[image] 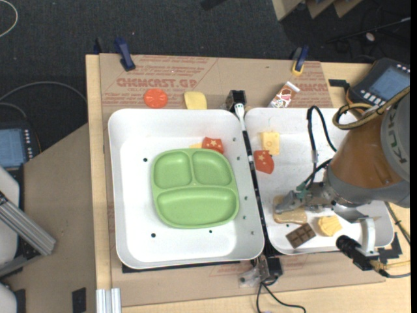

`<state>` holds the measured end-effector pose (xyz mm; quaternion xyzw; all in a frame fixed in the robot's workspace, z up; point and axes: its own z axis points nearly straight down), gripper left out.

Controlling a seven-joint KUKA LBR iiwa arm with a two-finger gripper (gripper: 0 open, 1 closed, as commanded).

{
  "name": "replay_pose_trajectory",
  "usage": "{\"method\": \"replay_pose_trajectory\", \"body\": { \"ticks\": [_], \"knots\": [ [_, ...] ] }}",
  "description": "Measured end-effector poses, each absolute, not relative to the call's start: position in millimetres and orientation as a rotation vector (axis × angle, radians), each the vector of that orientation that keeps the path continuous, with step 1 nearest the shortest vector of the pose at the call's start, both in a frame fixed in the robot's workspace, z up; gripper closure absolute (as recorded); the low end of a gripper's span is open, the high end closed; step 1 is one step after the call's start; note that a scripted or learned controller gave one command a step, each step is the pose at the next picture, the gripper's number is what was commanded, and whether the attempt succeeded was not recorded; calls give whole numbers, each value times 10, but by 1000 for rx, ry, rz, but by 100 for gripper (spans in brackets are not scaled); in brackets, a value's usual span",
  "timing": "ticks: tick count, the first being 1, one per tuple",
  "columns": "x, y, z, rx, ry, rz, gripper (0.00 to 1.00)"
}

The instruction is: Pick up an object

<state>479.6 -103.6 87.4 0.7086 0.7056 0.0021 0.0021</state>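
From my feed, nearest the camera's edge of the right bin (384, 230) I see a brown chocolate bar (300, 235) lying flat, with a pale yellow cheese chunk (329, 225) just beside it on the right. Just past those, a tan bread-like piece (290, 216) rests on the bin floor, and the pincer (291, 205) sits right over it, low in the bin; whether it is open or closed, or has a grip on anything, I cannot tell, because the wrist hides it. The arm (371, 155) comes in from the right, its orange band above the grey wrist. Farther in, a red piece (263, 162) lies near the bin's left wall, with a yellow block (270, 142) just behind it. In the left bin (130, 194) a green divided plate (194, 188) lies flat in the middle, and a red strawberry-like piece (212, 145) sits just beyond the plate's far rim. On the counter (104, 96) behind the bins I make out an orange round thing (156, 98), a yellow piece (195, 100) beside it, and a small red-and-white packet (284, 96) farther right.
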Motion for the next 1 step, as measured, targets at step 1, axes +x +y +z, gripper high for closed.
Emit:
{"method": "replay_pose_trajectory", "body": {
  "ticks": [1],
  "knots": [
    [5913, -967, 876, 2208, 2220, 11, 0]
  ]
}}
